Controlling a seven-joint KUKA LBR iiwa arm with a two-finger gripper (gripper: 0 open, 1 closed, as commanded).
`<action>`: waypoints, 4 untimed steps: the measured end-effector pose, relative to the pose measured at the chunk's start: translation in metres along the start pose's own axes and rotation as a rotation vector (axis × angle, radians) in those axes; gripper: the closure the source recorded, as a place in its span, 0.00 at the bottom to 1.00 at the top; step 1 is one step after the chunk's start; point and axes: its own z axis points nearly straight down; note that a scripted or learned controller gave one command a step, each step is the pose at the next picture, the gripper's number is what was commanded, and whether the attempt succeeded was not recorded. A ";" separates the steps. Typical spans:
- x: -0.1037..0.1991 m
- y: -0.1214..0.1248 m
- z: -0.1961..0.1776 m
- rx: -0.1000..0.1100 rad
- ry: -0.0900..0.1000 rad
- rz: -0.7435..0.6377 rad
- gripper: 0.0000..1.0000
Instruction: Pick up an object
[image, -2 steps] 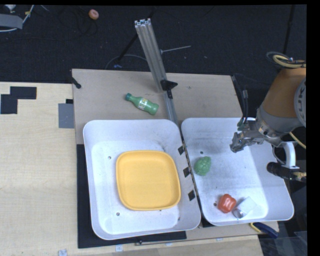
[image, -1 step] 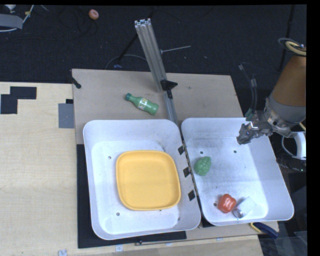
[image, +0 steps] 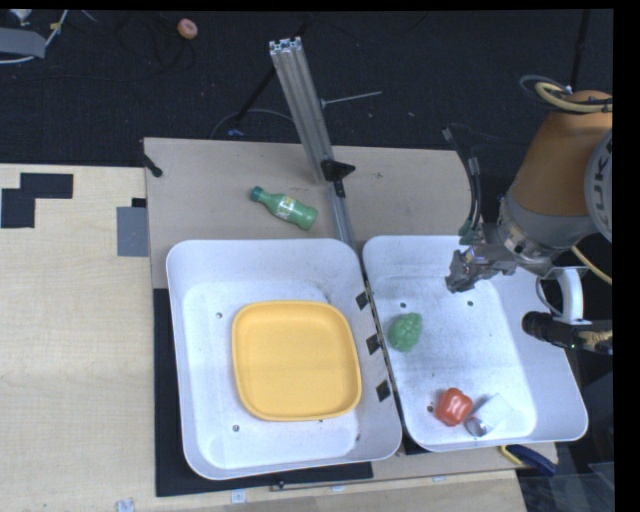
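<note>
The jaws (image: 462, 280) hang over the upper part of the right bin (image: 545, 395), near its back rim, at the end of the grey arm (image: 560, 190) that comes in from the right with its orange band above the wrist. They are small and dark against the white floor, and I cannot tell whether they are open or closed; nothing can be made out between them.

Nearest the jaws, below and a little to the left, a green object (image: 404, 331) lies on the floor of the same bin, close to the wall shared with the other bin and apart from the jaws. Farther below the jaws, toward the front rim of that bin, sits a red object (image: 453, 406), with a small pale-and-grey object (image: 480, 420) just beside it on the right; whether the two touch is not clear.

Left of the jaws, past the dividing wall, the left bin (image: 195, 290) holds a yellow plate (image: 296, 359) lying flat around its middle. Up and to the left of the jaws, outside both bins, a green bottle (image: 284, 207) lies on its side on the table (image: 200, 185). A metal rail (image: 305, 100) slants up from between the bins toward the back.
</note>
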 end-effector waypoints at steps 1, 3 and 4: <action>0.051 -0.012 0.009 0.002 0.000 0.000 1.00; 0.157 -0.035 -0.005 0.001 0.000 0.000 1.00; 0.203 -0.057 0.004 0.003 0.000 0.001 1.00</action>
